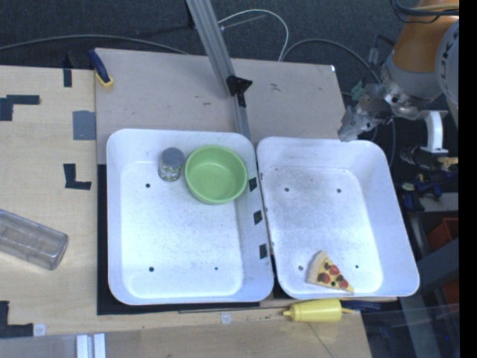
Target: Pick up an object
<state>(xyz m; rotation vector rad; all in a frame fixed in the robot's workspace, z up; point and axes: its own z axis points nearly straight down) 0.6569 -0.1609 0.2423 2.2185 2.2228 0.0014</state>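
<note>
— Progress on the pick?
— None showed. My hand [352, 129] hung over the right white bin's [387, 200] far rim; grip state I couldn't tell. The toy pizza slice [328, 271] lay at that bin's near edge, untouched.

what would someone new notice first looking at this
Likely the green bowl at the back of the left bin, with a small jar beside it. Next, the pizza slice in the right bin's near corner, and the gripper above that bin's far right corner.
</note>
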